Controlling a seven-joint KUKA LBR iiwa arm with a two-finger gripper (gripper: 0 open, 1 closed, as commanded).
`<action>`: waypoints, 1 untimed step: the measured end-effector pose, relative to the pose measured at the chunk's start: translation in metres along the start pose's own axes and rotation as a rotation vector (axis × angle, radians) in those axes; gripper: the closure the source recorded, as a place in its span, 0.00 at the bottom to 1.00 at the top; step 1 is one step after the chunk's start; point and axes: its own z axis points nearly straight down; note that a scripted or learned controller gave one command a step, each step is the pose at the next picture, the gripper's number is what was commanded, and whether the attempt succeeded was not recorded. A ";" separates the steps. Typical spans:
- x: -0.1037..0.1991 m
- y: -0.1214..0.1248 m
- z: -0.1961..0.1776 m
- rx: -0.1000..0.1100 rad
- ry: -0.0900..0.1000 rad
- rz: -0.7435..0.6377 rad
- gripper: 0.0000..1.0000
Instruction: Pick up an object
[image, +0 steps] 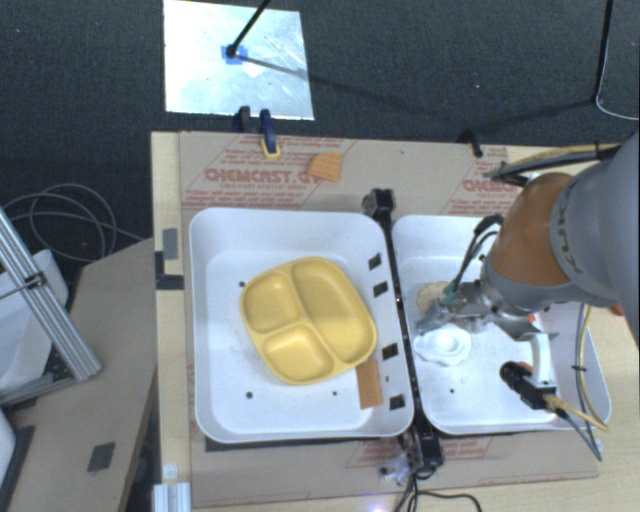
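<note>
In the camera view, over the right bin (470, 418), we see the hand (448, 318) low above the bin floor, with the arm reaching in from the right. We cannot tell whether the hand is wide or narrow, since the wrist covers it, and nothing shows as held. A white round piece (443, 346) lies just beside the hand on the near side, maybe touching it. A tan lump (431, 294) lies just beyond the hand, on the far side. We judge the white round piece the likelier target. It is round, so no long axis matters. The left bin (215, 330) holds a yellow divided plate (308, 320) and a brown block (369, 384), well apart from the hand. The pick is not yet done.
</note>
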 end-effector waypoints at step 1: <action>0.000 0.000 0.000 0.000 0.000 0.000 0.00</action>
